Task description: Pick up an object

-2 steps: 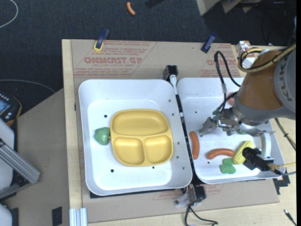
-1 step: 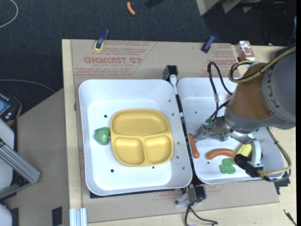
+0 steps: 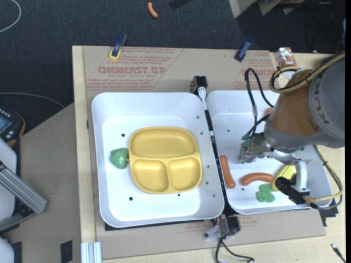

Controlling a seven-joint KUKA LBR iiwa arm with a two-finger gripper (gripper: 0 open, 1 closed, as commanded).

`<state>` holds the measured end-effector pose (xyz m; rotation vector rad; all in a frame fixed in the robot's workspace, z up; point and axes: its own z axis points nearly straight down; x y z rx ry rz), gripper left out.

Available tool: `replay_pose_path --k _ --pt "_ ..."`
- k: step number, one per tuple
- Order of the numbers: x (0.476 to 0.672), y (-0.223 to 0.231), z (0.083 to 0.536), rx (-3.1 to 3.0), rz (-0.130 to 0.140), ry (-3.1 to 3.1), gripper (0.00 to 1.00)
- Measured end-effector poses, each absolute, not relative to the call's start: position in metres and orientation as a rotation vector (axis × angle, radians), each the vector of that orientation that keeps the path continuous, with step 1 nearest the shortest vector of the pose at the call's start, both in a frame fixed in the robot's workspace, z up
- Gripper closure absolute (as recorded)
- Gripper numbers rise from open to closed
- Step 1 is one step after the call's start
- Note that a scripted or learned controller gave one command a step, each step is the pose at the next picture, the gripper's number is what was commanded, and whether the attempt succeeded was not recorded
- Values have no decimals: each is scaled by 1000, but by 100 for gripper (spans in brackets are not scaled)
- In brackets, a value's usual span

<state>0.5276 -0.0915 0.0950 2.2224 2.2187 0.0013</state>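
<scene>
Listing the right bin (image 3: 241,106) first, we record an orange sausage (image 3: 256,178), a second sausage (image 3: 227,172) by the divider, a green piece (image 3: 265,194) and a yellow item (image 3: 286,174). Pincer (image 3: 251,151): lowered above them; whether clenched or released, we cannot tell. Arm (image 3: 307,111): bent in from the right. Left bin (image 3: 109,147): yellow divided tray (image 3: 164,159), green lump (image 3: 119,158). Both bins sit on the counter (image 3: 88,70).
</scene>
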Motion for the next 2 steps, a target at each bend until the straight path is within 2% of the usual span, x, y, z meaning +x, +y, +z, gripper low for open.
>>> replay_pose_path --k 2 --pt "538 -95 202 2216 5 2220 100"
